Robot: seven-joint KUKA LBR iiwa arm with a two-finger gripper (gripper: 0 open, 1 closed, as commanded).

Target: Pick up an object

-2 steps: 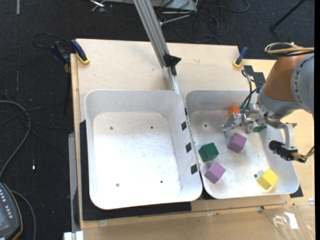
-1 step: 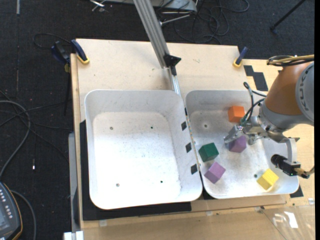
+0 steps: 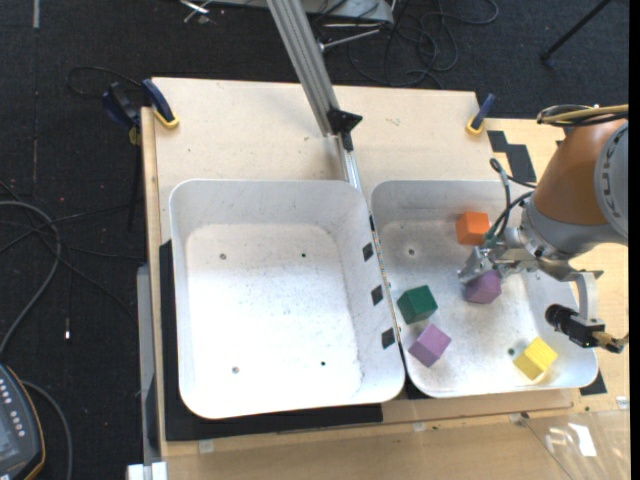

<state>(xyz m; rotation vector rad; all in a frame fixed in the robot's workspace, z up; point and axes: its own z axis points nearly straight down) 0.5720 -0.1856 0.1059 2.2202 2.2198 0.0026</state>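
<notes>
Presently my hand (image 3: pixel 482 268) sits low in the right bin (image 3: pixel 400 203), touching a purple rounded object (image 3: pixel 484 288); whether it is clenched I cannot tell. To grasp well, I would centre over that object, clear of the orange block (image 3: pixel 472 228).

Arm (image 3: pixel 585 193): one unit, showing a broad orange band across a rounded, bulbous link, with a grey shell curving along its outer side. A yellowish cable is running over the top of the orange section, and thin dark cables are trailing down its inner side toward the wrist. The wrist section is showing grey and silver metal. Gripper (image 3: pixel 482 268): pale metallic parts are catching the light. A black fitting with a light tip is projecting below the wrist.
</notes>
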